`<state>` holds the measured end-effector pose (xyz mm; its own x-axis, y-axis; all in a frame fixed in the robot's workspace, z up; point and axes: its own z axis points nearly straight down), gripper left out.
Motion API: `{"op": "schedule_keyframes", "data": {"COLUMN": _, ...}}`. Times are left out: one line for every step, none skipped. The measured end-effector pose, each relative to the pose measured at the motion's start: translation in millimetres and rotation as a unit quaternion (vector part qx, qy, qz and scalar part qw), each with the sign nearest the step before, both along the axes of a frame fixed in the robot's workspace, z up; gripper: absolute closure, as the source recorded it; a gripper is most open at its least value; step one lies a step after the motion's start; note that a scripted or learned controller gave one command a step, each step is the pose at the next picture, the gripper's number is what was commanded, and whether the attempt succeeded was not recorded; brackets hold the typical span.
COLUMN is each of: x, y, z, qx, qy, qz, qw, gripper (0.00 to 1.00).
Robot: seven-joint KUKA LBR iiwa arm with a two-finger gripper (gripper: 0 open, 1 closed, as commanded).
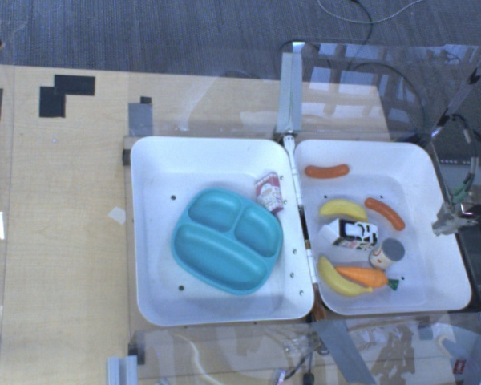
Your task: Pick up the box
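Approach step: hand (451,219) at right bin (433,175) rim, finger state indeterminable; box (351,233) untouched among bananas. Next: reach left, descend over box.

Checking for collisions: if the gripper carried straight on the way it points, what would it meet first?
The gripper seems to point left over the right bin rim; the lower sausage looks first in line, ahead of the box, though depth is unclear.

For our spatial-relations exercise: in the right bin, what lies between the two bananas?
In the camera view, the black-and-white box lies between the upper banana and the lower banana, inside the right bin.
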<state>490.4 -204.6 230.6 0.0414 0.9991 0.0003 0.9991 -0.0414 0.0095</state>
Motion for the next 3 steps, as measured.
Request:
{"op": "schedule_keyframes", "data": {"x": -1.6, "y": 22.9, "z": 51.0, "qx": -0.0010, "qy": 0.001, "qz": -0.016, "qw": 0.9999, "gripper": 1.00}}
{"op": "schedule_keyframes", "data": {"x": 9.3, "y": 1.8, "z": 43.4, "qx": -0.0008, "qy": 0.002, "qz": -0.038, "qw": 0.9993, "gripper": 1.00}}
{"op": "schedule_keyframes", "data": {"x": 29.6, "y": 5.1, "z": 1.7, "qx": 0.0006, "qy": 0.003, "qz": -0.178, "qw": 0.9840, "gripper": 1.00}}
